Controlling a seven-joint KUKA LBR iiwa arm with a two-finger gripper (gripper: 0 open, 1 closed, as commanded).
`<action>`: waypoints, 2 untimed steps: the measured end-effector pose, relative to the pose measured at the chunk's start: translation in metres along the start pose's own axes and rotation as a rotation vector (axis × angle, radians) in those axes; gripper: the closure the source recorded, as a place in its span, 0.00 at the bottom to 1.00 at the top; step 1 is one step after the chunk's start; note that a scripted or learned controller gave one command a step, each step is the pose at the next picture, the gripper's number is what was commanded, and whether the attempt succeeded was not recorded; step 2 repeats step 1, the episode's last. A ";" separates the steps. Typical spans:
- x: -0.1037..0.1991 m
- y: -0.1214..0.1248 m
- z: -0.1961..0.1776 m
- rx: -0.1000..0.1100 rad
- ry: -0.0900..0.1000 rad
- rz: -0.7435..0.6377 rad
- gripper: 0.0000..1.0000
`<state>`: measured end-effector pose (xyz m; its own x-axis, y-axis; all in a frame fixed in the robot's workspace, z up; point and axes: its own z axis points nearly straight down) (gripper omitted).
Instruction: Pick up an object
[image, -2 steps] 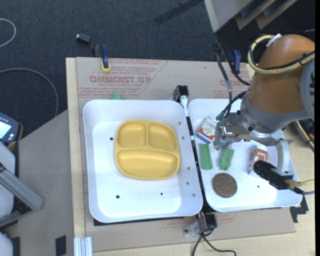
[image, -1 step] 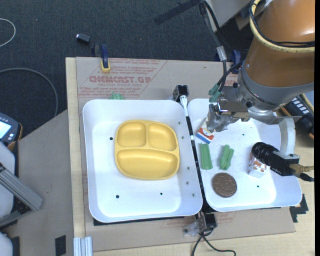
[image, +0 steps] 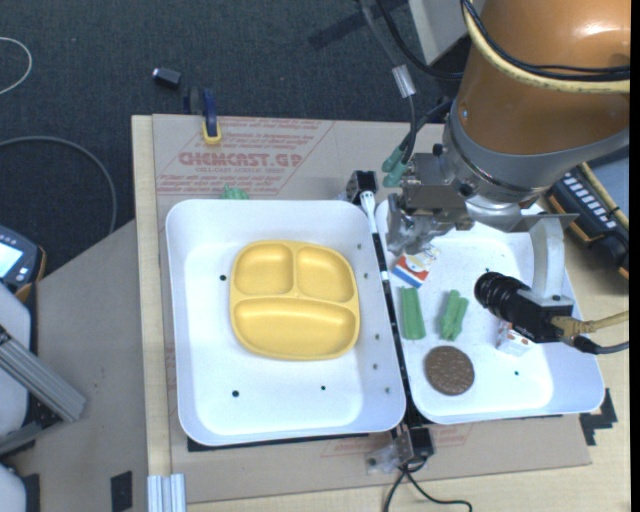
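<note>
Progress on the pick is nil as far as I can judge: every object I can see lies in a bin, and nothing is lifted. My pincer (image: 412, 240) hangs low over the far left corner of the right bin (image: 575, 395), close above a small packet (image: 412, 268) in red, white and blue. Whether the pincer is released or clenched I cannot tell, because the view from above does not show it. I see nothing gripped in it, so I count the grasp as not yet made.

That packet, lying near the bin's left wall, looks the likeliest target. Toward the near edge from it lie two green sticks (image: 411, 313), side by side but apart, and closer to that edge a brown disc (image: 450, 369). A small white scrap (image: 513, 343) lies toward the bin's right side. The left bin (image: 195, 300) carries a yellow divided plate (image: 295, 300) at its middle.

What is left, by my reckoning, is to close on one thing and then raise it clear of the bin floor.

As for writing, the brown board (image: 160, 170) under both bins, on the surface, bears red print along its far edge reading "CHEMCAST G.P". The smaller red lines beneath it are too fine to read, and any marks on the packet are too small to make out.
</note>
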<state>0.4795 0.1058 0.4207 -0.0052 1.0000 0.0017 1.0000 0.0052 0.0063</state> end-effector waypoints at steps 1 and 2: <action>-0.002 0.001 -0.009 0.001 -0.002 0.003 1.00; -0.002 0.001 -0.009 0.001 -0.002 0.003 1.00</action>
